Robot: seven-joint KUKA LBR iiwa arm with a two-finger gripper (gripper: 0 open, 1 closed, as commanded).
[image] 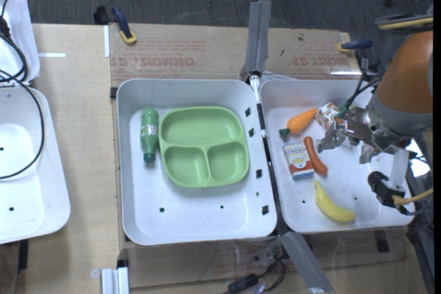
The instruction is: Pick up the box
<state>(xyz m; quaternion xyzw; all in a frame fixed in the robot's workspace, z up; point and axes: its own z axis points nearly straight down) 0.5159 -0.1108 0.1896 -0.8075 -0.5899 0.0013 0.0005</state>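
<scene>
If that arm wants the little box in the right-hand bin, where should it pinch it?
Probably from straight above, across the two long sides of the box. It lies flat, so its top face gives nothing to pinch. The sausage sits tight against its right side, so that finger has little room. The gripper is just up and right.

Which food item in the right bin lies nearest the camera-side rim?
The yellow banana, at the bin's bottom edge. The carrot, sausage and box lie farther up.

Grey arm (396,113) ringed by a broad orange band, silvery metal gripper (335,138) at its tip; black cable looped below the wrist
</scene>
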